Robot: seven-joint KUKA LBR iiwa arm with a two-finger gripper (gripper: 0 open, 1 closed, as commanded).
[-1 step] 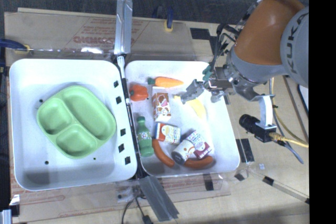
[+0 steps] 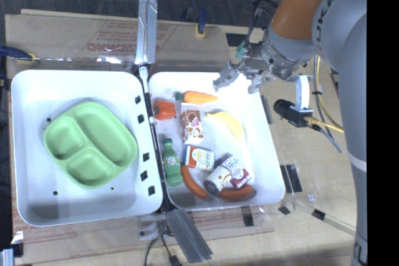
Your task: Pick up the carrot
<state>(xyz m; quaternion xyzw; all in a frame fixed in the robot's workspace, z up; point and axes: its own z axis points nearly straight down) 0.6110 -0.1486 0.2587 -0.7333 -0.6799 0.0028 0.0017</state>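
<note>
The carrot lies at the far end of the right bin, just beside the banana and a small carton. The gripper hovers over the bin's far right corner, near the carrot, fingers spread apart with nothing between them.
</note>
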